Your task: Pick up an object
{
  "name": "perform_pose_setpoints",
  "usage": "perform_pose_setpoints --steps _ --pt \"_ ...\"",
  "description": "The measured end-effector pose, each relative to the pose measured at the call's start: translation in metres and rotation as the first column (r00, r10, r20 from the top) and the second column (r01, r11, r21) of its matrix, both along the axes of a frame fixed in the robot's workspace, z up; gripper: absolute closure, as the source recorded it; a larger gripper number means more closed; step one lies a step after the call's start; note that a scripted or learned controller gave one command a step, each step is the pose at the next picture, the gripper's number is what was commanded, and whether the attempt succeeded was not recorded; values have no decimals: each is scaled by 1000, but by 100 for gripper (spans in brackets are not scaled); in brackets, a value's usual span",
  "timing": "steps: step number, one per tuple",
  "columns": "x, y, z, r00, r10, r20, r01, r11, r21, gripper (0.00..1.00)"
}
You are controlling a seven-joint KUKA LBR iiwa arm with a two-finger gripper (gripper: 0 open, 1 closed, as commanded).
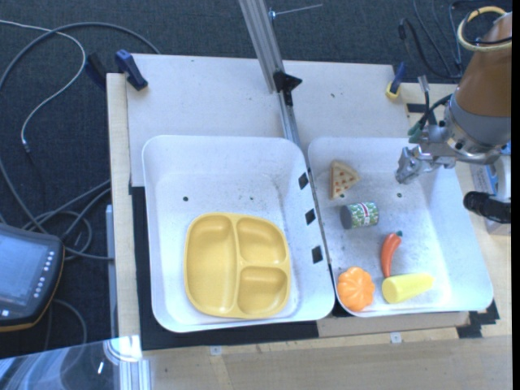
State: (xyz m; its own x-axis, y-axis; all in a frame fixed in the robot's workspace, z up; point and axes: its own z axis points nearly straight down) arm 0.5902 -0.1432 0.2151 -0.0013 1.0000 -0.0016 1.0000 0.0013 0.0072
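The right bin (455, 242) holds several toy foods. A pizza slice (343, 179) lies at its far left. A small green can (361, 214) lies on its side just below that. A red pepper (391, 253) sits mid-bin, with an orange pumpkin (355, 288) and a yellow block (407, 287) along the near rim. My gripper (407, 169) hangs over the far part of this bin, to the right of the pizza slice and apart from every object. Nothing shows in its grasp.
In the left bin (162, 177) lies a yellow divided plate (238, 264). A metal rail (268, 39) runs down between the bins. Blue clamps (130, 67) sit at the bench corners. Cables and a dark tablet (24, 275) lie off the bench to the left.
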Motion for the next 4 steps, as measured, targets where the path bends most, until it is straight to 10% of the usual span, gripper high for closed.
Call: perform_pose_setpoints --steps 1,4 --pt "1 0 11 1000 0 -3 0 1000 1 100" --pt "-37 158 18 1000 5 -11 -5 1000 5 100"
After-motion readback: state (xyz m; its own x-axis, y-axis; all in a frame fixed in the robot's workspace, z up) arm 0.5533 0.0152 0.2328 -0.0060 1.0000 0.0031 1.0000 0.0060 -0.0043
